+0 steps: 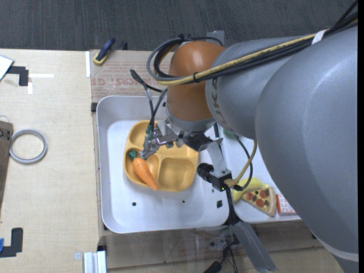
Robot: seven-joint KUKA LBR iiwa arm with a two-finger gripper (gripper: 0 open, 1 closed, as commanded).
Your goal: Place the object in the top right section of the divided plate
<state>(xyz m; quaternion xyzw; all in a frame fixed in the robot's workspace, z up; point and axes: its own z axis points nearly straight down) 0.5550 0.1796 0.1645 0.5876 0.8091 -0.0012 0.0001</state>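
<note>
A yellow divided plate lies in the left white bin. An orange carrot with a green top lies in the plate's lower left section, slanting down to the right. My gripper hangs over the plate's middle left, just above the carrot's green end. Its metal fingers point down at the plate with little gap showing between them. The arm covers the plate's upper right part.
A toy pizza slice lies in the right bin, near its front. A roll of tape sits on the wooden bench at the left. A blue and yellow tool lies behind the bins.
</note>
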